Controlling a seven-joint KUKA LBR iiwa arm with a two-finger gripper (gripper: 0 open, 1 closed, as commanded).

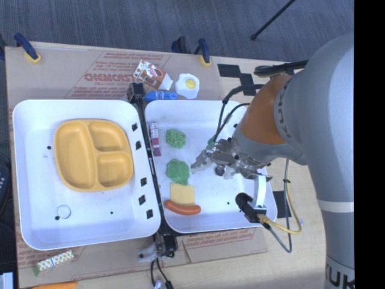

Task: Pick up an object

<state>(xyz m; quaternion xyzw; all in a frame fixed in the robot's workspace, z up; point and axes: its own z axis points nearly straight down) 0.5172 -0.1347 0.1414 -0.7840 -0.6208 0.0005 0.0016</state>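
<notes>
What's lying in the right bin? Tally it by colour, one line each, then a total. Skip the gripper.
Green: 2, the pea cluster and the leafy piece
Yellow: 1, the cheese wedge
Red-orange: 1, the sausage
Dark red: 1, the small bar by the left wall
Total: 5

1. The robot arm [313, 107] covers the right side of the right bin [180, 110].
2. An orange thing [51, 285] is cut off at the bottom edge.
3. The gripper [201, 161] is too small to make out.

Yellow tray [93, 153], green broccoli [177, 171], red sausage [182, 208], white bins [24, 161].
</notes>
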